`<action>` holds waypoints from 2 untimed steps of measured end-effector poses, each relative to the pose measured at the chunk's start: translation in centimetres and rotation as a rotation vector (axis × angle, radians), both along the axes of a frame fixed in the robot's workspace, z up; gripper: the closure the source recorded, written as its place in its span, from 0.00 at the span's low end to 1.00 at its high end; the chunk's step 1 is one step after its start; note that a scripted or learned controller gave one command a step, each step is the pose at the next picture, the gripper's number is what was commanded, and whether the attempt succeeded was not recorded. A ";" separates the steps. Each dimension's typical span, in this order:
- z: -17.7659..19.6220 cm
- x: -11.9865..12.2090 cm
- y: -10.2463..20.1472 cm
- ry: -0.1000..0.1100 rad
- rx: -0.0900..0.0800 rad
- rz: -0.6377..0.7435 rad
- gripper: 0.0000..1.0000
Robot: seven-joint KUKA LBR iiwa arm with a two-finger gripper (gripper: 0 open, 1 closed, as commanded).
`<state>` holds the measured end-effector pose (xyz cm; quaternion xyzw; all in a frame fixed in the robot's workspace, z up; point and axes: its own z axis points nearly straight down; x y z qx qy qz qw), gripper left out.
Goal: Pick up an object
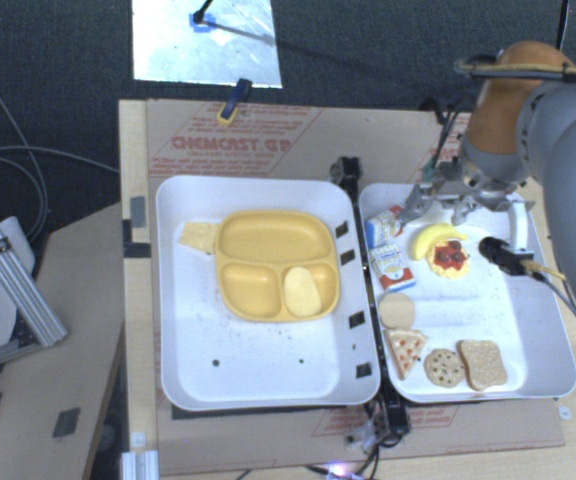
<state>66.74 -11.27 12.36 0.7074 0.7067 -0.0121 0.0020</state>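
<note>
Over the far end of the right bin (558, 368), the claw (434, 211) hangs with its two fingers spread apart and nothing between them. No thing has been picked up: all of them lie in the bins.

Just beside the claw, toward the near side, lies a yellow toy (447, 251) with a red top, apart from the fingers. To its left a blue carton (381, 230) stands by the bin's left wall, with a red carton (391, 268) just below it. Nearer the camera come a pale disc (398, 311), then a pizza slice (405, 351), a cookie (442, 367) and a toast slice (482, 364). These last three lie close together in a row along the near wall.

The left bin (183, 368) holds a yellow tray (268, 238) with three compartments. A pale oval piece (302, 291) lies in its near right compartment. A pale yellow slab (198, 236) lies at the tray's left edge, touching it.

Both bins sit side by side on a brown sheet (268, 138) on the desk (88, 308).
</note>
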 end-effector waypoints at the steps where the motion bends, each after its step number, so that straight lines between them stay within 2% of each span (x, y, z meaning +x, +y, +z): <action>1: -4.0 -2.1 -2.1 -0.015 0.019 0.000 0.00; 2: -3.7 -0.9 -0.1 -0.004 0.007 -0.006 0.00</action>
